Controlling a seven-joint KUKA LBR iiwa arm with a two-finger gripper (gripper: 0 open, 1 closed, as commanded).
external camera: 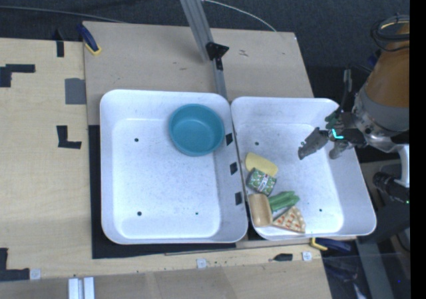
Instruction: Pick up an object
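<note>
Because the small objects cluster along the near-left side of the right bin, they lie left of and nearer than the tool, which hovers over the bin's bare right half, fingers spread, holding nothing.

A single fixed camera sits above the desk and looks down at a slant, far enough off to take in both white bins whole. The left bin lies near the picture's centre, with the right bin just beside it. The arm enters from the right bin's far side.
</note>
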